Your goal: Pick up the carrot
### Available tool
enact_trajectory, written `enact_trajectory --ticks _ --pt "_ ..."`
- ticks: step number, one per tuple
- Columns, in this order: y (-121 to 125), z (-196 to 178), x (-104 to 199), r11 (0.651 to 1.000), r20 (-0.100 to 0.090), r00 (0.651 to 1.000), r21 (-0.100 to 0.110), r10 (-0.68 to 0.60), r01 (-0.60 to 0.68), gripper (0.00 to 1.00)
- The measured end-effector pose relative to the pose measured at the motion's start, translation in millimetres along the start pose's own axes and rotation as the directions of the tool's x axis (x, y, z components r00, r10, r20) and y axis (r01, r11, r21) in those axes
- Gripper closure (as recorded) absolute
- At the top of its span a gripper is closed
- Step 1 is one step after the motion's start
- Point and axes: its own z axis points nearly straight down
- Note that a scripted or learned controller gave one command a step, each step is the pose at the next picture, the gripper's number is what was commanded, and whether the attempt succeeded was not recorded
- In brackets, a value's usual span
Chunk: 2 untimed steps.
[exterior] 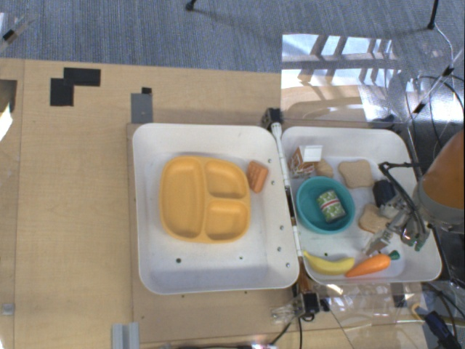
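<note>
The carrot [369,265], orange with a small green top at its right end, lies along the front wall of the right bin [429,267]. It sits just right of a yellow banana [328,262]. My gripper [396,242] hangs right above the carrot's right half, coming in from the right edge. It is open, with one fingertip [375,246] close over the carrot and nothing between the fingers.
The right bin also holds a teal bowl [325,204] with a small can in it, a little carton [305,161], and bread slices [355,171]. The left bin [211,275] has a yellow divided plate [205,198] and a brown pastry [256,175].
</note>
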Motion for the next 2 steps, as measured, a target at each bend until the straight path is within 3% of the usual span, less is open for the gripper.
enact_trajectory --ticks 1,2 --pt "28.7 -0.5 20.1 0.968 -0.001 0.968 0.004 -0.249 0.249 0.00" --pt "13.6 0.2 8.8 1.000 0.000 1.000 0.000 0.003 -0.003 0.00"
